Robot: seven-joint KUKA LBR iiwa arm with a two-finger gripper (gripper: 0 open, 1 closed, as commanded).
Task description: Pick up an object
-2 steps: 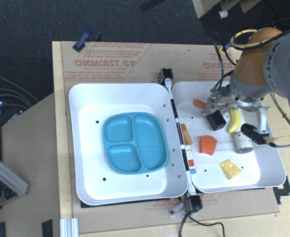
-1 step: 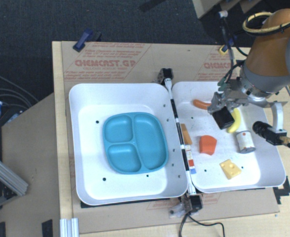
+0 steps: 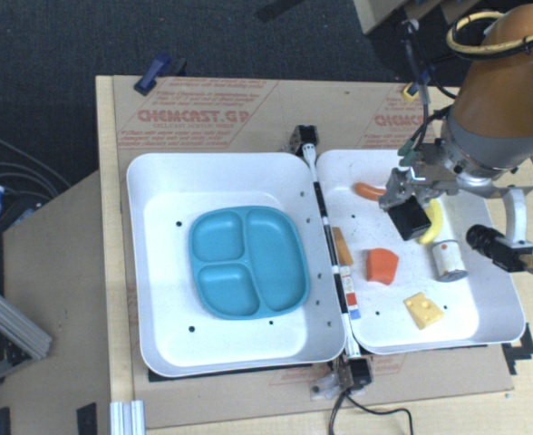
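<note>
Here my gripper [image 3: 410, 214] hangs over the far part of the right bin [image 3: 484, 329], its dark body low above the white floor. From this high slanted view I cannot tell how it is set, and nothing shows clearly caught in it. A yellow banana-like piece [image 3: 432, 222] lies just beside it, partly hidden under my black end. A small orange carrot-shaped thing [image 3: 368, 190] rests close on the other side, towards the divider. Nearer the front of the same bin sit an orange-red block [image 3: 382, 265], a pale metal can [image 3: 447, 259] on its side, and a yellow cheese wedge [image 3: 423, 310] with holes. A thin brown stick [image 3: 341, 246] lies along the bin's inner edge. In the left bin [image 3: 158, 198] a blue divided plate [image 3: 247, 261] rests flat in the middle, well apart from me.
</note>
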